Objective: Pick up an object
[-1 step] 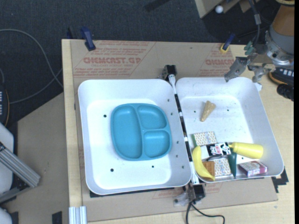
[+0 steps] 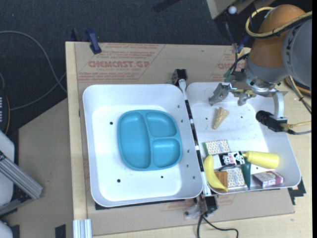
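My gripper (image 2: 230, 96) hangs over the far part of the right bin (image 2: 282, 140), its two grey fingers (image 2: 216, 94) spread open with nothing between them. A tan cone (image 2: 220, 118) lies on the bin floor just in front of the gripper, apart from it. Along the near edge of this bin lie a banana (image 2: 213, 173), a yellow bottle (image 2: 262, 158), a patterned box (image 2: 217, 147), a black-and-white packet (image 2: 231, 158), a brown packet (image 2: 235, 178) and a small pink-and-white box (image 2: 268, 179).
The left bin (image 2: 99, 133) holds a blue divided plate (image 2: 148, 139) in its middle. A black clip (image 2: 179, 75) sits at the far end of the rim between the two bins. Bare bin floor lies to the right of the cone.
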You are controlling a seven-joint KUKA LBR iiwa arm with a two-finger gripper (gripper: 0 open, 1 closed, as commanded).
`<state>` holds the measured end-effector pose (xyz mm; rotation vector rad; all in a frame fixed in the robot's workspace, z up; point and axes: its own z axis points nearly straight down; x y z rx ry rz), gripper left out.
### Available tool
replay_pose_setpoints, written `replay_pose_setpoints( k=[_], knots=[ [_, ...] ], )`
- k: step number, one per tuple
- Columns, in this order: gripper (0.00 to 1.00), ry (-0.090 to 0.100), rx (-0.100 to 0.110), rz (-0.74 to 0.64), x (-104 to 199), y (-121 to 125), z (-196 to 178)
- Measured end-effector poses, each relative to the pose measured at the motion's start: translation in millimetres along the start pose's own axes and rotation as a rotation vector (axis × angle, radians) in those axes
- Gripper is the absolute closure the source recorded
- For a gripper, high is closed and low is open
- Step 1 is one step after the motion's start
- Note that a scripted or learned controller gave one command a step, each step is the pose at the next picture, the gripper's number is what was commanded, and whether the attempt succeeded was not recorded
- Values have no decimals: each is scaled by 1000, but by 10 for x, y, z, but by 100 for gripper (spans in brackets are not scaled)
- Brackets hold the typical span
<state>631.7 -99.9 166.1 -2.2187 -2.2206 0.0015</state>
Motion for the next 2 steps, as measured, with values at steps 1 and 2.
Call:
replay_pose_setpoints(
  k=[1,2],
  knots=[
    [0,0,1,2,-52,32,826],
    [100,-1,-3,2,-50,46,712]
  ],
)
